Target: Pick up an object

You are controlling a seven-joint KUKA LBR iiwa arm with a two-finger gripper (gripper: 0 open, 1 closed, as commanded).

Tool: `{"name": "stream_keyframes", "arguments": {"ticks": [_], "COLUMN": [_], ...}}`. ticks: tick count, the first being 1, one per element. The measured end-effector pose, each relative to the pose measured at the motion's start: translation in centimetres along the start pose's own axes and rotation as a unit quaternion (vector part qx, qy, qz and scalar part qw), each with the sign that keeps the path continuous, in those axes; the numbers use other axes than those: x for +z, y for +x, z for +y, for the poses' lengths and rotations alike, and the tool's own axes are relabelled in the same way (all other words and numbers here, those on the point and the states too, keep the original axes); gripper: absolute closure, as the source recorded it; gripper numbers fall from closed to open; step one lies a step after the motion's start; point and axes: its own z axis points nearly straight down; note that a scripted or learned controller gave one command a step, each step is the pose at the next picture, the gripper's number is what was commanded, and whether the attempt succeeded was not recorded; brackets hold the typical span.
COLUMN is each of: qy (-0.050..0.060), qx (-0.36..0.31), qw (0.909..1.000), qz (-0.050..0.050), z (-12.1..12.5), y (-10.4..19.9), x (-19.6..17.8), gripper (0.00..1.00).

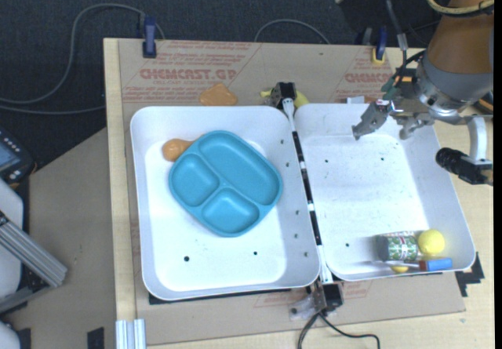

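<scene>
My gripper (387, 125) hangs over the far edge of the right bin (353, 183), its two grey fingers spread open with nothing between them. At the near right corner of that bin lie a small green-labelled can (400, 246), a yellow ball (431, 242) and a thin blue and red item (427, 265). In the left bin (157, 245) a blue divided plate (225, 181) rests, with an orange object (175, 149) tucked at its far left edge.
An orange piece (217, 94) lies on the cardboard behind the left bin. A black and yellow clamp (284, 93) sits where the bins meet at the back. Blue clips (148, 37) hold the board's far edge.
</scene>
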Motion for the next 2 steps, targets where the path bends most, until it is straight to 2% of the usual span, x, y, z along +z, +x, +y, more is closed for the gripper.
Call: {"name": "stream_keyframes", "arguments": {"ticks": [1, 2], "qy": [0.004, 0.005], "qx": [0.004, 0.003], "qw": [1.0000, 1.0000], "qz": [0.000, 0.001], "z": [-5.3, -12.3], "y": [-7.1, -8.5], "x": [5.0, 8.5], "gripper": [0.00, 0.00]}}
